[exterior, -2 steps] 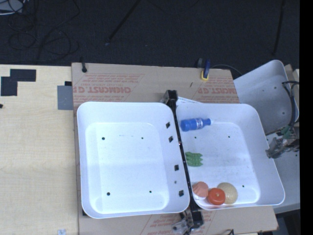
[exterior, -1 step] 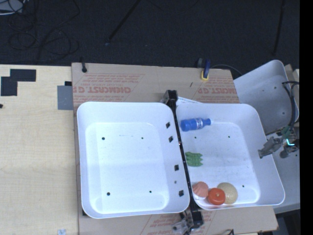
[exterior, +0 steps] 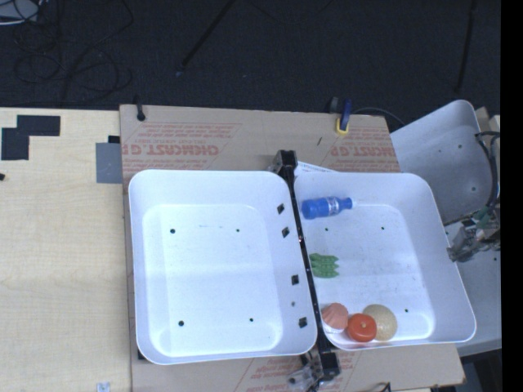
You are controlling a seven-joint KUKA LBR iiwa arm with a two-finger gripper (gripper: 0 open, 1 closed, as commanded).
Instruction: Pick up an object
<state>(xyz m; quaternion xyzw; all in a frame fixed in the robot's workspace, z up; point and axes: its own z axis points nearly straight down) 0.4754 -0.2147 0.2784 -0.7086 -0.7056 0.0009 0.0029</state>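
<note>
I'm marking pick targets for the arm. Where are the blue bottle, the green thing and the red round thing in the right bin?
blue bottle (exterior: 325, 207), camera view, middle of its body.
green thing (exterior: 324, 265), camera view, its middle.
red round thing (exterior: 361, 327), camera view, centre of its top.

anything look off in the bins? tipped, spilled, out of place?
Nothing spilled or damaged. The blue bottle lies on its side at the right bin's far left edge. A green item sits mid-left, and three round pieces, pink, red and tan, cluster in the near corner.
</note>
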